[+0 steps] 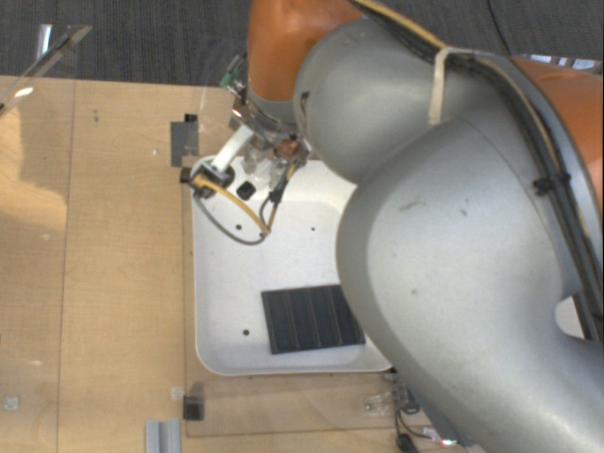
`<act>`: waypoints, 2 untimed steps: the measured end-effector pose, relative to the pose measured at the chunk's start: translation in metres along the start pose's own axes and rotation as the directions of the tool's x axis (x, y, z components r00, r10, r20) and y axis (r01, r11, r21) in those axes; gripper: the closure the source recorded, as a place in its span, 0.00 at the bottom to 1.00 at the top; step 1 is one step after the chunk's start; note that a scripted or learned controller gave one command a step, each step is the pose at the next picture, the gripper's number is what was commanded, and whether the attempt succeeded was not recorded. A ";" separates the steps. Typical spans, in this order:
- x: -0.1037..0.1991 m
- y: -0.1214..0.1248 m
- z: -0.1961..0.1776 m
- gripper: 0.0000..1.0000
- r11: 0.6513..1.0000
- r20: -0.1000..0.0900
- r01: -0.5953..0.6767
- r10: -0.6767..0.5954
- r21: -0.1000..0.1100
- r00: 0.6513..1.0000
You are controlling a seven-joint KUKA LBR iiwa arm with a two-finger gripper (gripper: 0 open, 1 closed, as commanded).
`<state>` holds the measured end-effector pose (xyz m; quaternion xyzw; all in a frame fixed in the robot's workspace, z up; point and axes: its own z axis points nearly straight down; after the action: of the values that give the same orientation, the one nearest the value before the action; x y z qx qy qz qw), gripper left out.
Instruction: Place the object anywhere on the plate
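A dark grey ribbed rectangular slab (311, 317) lies flat in the near part of the white bin (222, 347), its right end running under my arm. My gripper (238, 176) hangs over the bin's far left corner, well apart from the slab, and I make out no object held in it. The grey arm with its orange band (283, 36) covers the right part of the bin and whatever lies there.
A yellow and black cable (236, 226) loops down from the gripper over the bin floor. A black bracket (184, 140) stands at the bin's far left corner and a small clamp (193, 406) at its near left corner. Wooden bench (94, 253) extends to the left.
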<state>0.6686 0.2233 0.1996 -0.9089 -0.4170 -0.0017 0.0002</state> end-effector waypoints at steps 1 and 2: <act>-0.042 -0.069 -0.110 1.00 0.945 -0.002 0.326 -0.326 -0.002 0.945; -0.106 -0.139 -0.237 1.00 0.922 -0.003 0.387 -0.387 -0.003 0.922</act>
<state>0.4935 0.2327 0.4364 -0.8088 -0.5880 -0.0041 -0.0005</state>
